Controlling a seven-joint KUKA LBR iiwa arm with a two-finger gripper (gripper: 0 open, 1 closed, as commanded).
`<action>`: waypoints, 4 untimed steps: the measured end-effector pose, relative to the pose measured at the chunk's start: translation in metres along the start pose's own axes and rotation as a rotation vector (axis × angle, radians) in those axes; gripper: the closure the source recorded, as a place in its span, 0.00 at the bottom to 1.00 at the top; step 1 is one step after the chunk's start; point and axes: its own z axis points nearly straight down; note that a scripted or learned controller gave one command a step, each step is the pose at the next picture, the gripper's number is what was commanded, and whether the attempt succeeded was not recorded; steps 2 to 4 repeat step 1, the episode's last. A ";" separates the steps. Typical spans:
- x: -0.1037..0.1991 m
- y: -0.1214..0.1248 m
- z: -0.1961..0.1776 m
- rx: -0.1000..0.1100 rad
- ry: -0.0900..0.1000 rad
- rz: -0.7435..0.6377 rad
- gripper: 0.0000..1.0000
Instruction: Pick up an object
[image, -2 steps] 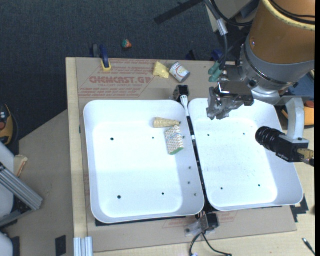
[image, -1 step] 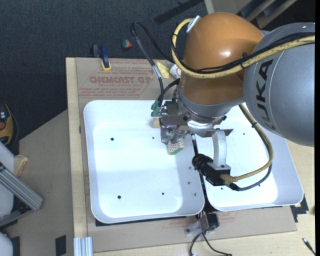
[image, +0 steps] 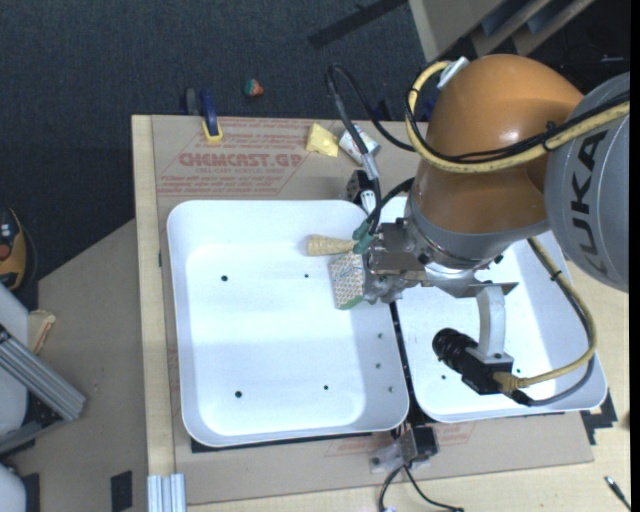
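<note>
Presently the end effector (image: 368, 268) sits low at the left bin's (image: 190, 300) right wall, finger state indeterminable. A patterned cloth (image: 347, 280) lies just beside it; risk: snagging the wall, lifting nothing.

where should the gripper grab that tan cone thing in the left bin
Grip the tan cone across its thicker middle, coming straight down from above. It lies flat on the left bin floor near the right wall, long axis left to right, so close across its narrow width. The patterned piece and the gripper crowd its right end, so the left half is freer.
</note>
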 end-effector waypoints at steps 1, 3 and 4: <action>-0.075 0.002 -0.079 -0.015 0.000 0.002 1.00; -0.075 0.002 -0.079 -0.015 0.000 0.002 1.00; -0.075 0.002 -0.079 -0.015 0.000 0.002 1.00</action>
